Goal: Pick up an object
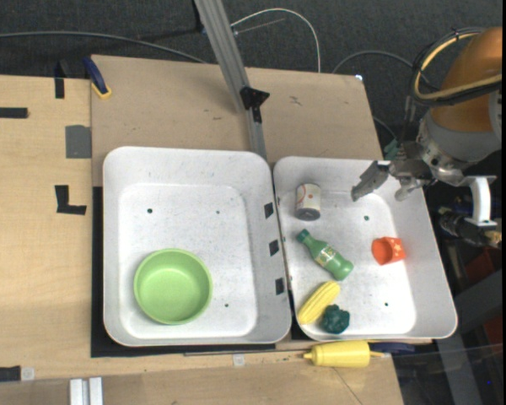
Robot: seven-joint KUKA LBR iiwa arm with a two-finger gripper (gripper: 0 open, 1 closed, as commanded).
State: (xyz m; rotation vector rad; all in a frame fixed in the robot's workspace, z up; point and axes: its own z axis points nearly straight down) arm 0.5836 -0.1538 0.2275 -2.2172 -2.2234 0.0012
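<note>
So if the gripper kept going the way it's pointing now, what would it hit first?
The gripper points down-left into the right bin. Bare bin floor probably comes first; further along that line lies the green bottle. Depth is unclear.

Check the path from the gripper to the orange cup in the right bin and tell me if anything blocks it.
Nothing visible blocks it. The gripper hangs over the right bin's upper right part, and the orange cup lies below it in the view on bare bin floor. The green bottle and the small can lie off to the left, apart from the cup.

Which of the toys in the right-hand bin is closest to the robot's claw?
The small orange cup, just below the end effector; the others lie farther left.
</note>
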